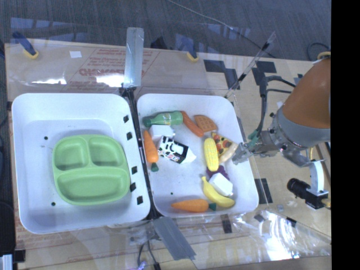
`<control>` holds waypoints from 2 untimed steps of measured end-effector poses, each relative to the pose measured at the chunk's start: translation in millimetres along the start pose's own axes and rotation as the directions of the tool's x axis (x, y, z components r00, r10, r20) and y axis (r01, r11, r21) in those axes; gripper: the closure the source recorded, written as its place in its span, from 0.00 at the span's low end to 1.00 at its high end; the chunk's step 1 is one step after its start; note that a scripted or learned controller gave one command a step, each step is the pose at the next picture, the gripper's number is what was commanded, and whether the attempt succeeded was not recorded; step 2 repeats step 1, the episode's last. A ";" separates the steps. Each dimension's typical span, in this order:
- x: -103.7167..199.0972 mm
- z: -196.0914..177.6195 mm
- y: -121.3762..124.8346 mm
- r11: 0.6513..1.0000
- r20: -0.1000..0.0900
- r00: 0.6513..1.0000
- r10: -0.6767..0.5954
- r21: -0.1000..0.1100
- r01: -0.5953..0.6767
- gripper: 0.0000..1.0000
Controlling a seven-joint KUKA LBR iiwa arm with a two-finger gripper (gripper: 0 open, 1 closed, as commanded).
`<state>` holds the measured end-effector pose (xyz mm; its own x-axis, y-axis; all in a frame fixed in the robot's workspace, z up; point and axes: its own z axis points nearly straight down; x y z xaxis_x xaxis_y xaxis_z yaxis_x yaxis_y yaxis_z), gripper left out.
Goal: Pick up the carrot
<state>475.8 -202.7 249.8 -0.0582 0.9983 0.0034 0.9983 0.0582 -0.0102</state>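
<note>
My end effector [243,152] hovers at the right rim of the right bin [239,122], beside the pizza slice [226,146]; I cannot tell whether it is open or closed. The carrot [191,206] lies along the bin's near edge, long axis parallel to that edge, tapered tip toward the left, green stub toward the banana [216,194]. A second orange piece [150,149] lies against the bin's left wall. Smooth plastic toys fill the bin: ridged yellow corn [211,154], a green bottle [163,118], a black-and-white carton [172,149] whose print is unreadable. The left bin [28,122] holds a green divided plate [90,168].
</note>
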 end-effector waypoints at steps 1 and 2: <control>-8.0 7.0 0.4 0.899 -0.001 0.899 0.437 -0.008 -0.437 1.00; -8.0 7.0 0.4 0.899 -0.001 0.899 0.437 -0.008 -0.437 1.00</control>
